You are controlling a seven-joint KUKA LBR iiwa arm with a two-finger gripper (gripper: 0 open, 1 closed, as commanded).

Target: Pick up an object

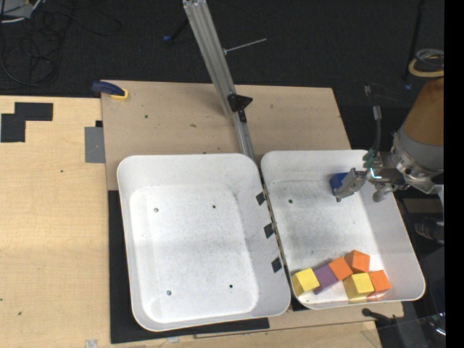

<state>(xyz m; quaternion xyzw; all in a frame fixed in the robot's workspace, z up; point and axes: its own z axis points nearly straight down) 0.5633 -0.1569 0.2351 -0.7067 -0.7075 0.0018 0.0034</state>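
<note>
A wooden bench (290, 114) bears two shallow white bins side by side, the left bin (192, 167) and the right bin (312, 162). The gripper (360, 185) reaches over the right bin's far right part, its fingers spread apart, with a blue block (338, 183) at its left fingertip, not clasped. Orange, yellow and purple blocks (344, 274) cluster in that bin's near right corner.

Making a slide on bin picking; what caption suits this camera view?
Gripper over the right bin beside a blue object; coloured blocks clustered at the near edge.
</note>
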